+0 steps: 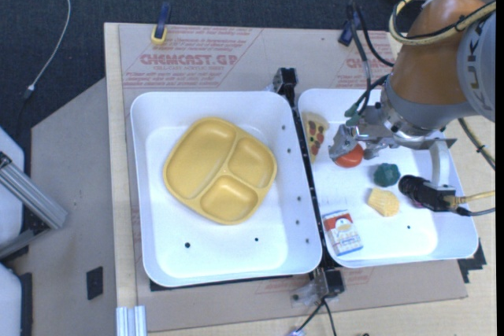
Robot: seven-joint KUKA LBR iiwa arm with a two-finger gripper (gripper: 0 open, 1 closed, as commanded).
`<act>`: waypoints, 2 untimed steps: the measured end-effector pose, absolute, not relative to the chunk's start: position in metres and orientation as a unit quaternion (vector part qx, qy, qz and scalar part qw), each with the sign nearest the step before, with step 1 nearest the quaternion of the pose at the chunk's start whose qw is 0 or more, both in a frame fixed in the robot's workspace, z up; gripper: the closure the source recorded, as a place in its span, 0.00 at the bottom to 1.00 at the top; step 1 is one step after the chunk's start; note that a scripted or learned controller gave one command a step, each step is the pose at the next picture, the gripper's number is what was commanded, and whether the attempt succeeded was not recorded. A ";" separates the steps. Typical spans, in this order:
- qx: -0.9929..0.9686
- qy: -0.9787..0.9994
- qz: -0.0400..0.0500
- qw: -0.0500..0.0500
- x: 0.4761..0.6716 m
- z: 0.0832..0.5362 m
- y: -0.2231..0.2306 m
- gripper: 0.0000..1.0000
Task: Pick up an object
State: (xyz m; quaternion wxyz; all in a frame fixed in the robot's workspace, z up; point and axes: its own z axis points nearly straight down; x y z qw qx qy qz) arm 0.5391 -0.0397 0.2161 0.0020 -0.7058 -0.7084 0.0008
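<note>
Closest to the lens: grey arm [429, 51] with its orange band, slung in from the right above the right bin [409, 248]. Hangs low, gripper [346, 144] directly over a small red round object [350, 158], touching it or just short of it; cannot tell which. Cannot tell either whether the claw is wide or narrow, the gap being hidden under the wrist. Nothing visibly held. Looks like the final approach on that red piece.

Around the target, all in the same bin:
- pale card with red spots [315, 134] just left, against the bin wall
- dark green lump [386, 174] near on the right
- yellow chunk [383, 203] in front of the lump
- red-and-white box [342, 230] by the front edge

Over in the left bin [157, 248], 1 yellow divided plate [220, 169], well apart from the action.

Risks from here, as judgement only:
- Round and probably smooth, so likely to squirt out sideways under an off-centre pinch, rolling toward the card or the green lump.
- Closing too high means grabbing air.
- Closing too low means pressing hard into the bin floor.
- With so little room on the left, might also catch the card's edge and drag it along.
</note>
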 end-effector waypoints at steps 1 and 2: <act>-0.705 -0.709 0.000 0.001 0.529 0.229 0.014 1.00; -0.705 -0.709 -0.001 0.000 0.522 0.237 0.068 1.00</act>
